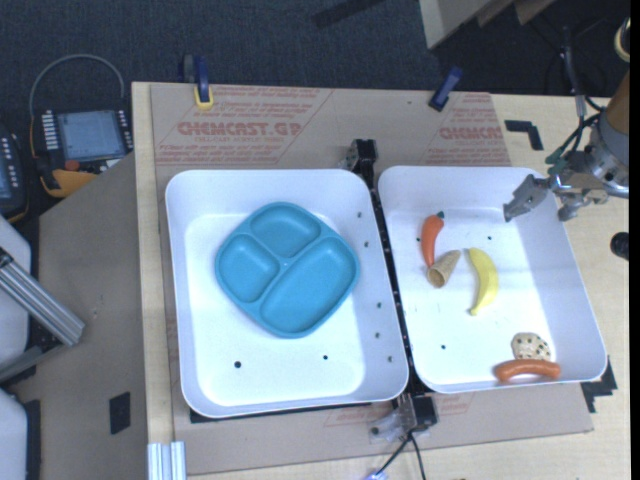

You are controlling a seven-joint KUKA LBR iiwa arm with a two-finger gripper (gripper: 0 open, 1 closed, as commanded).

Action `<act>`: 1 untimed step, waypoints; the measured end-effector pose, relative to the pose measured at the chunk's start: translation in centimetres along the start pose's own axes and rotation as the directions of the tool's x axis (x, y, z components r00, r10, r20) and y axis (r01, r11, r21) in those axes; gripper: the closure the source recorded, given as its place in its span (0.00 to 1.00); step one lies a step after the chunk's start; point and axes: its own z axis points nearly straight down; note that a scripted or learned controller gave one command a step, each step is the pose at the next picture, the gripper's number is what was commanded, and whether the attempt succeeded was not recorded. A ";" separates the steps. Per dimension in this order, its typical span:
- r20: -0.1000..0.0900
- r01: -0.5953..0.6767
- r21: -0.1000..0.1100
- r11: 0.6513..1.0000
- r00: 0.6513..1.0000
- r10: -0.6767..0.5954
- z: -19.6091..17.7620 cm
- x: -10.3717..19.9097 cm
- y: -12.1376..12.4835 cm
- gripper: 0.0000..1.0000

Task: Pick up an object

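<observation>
The right bin (585,308) holds several toy foods: an orange carrot (431,236), a tan cone-shaped piece (443,266) touching its lower end, a yellow banana (484,278), a speckled cookie (530,346) and a reddish sausage (528,370) at the near right corner. My gripper (543,206) hangs over the bin's far right corner, up and to the right of the banana. It is open, with nothing between its fingers (520,199).
The left bin (185,218) holds a blue divided plate (288,268). Black clamps (361,154) join the two bins at the far and near ends. A pendant with a screen (88,133) lies off the bench at far left.
</observation>
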 end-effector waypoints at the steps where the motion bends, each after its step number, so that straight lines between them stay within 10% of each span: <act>1: -0.002 0.000 0.006 1.000 1.000 0.000 4.6 0.5 -0.6 0.00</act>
